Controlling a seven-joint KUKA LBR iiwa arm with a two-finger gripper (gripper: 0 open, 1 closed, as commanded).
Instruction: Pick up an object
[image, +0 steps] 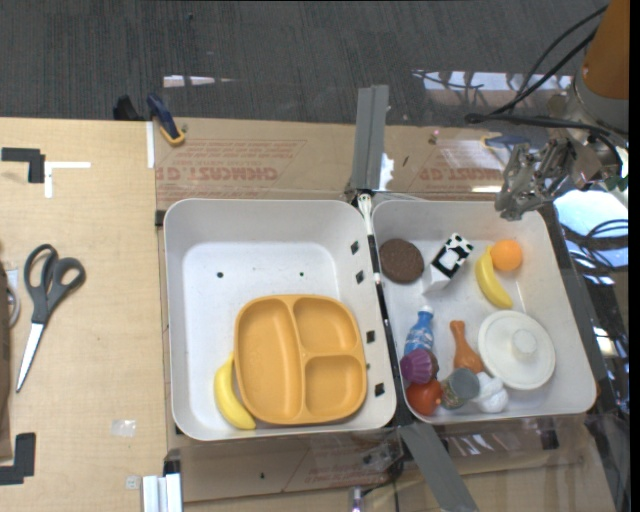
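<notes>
This is a robotics lab or test cell: a pale plywood surface (80, 400) carries two shallow white plastic bins (262, 215) taped over brown cardboard sheeting (250, 160), with loose black cables (560, 45) trailing overhead and grey-handled scissors (45, 295) lying nearby.

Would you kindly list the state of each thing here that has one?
Pincer: above right bin's far edge, holding nothing.
Divided plate: upright, compartments bare.
Left banana: partly under plate.
Small bottle: lying down.
Scissors: closed, on bench.
</notes>
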